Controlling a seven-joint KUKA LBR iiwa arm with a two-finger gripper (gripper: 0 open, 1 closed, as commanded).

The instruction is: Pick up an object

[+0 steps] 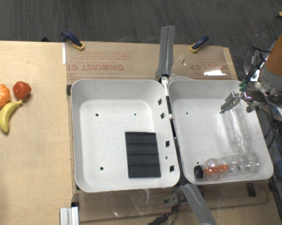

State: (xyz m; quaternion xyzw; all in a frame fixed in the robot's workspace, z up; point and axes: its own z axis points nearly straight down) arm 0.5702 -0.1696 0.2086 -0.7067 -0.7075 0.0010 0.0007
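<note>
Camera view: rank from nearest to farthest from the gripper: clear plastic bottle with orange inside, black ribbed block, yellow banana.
Measured from the gripper, at the right bin's upper right:
1. Clear plastic bottle with orange inside, lying along the right bin's near edge, below the gripper.
2. Black ribbed block, in the left bin, lower middle.
3. Yellow banana, on the wooden bench top at far left, outside both bins.

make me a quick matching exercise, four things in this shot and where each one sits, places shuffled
Things:
1. black ridged block
2. clear bottle with the black cap
3. banana
4. blue and yellow clamps

Places:
A. on the wooden bench, left of the bins
B. in the left bin
C. at the cardboard's far edge
D. along the near wall of the right bin

Pairs: 1-B, 2-D, 3-A, 4-C
</note>
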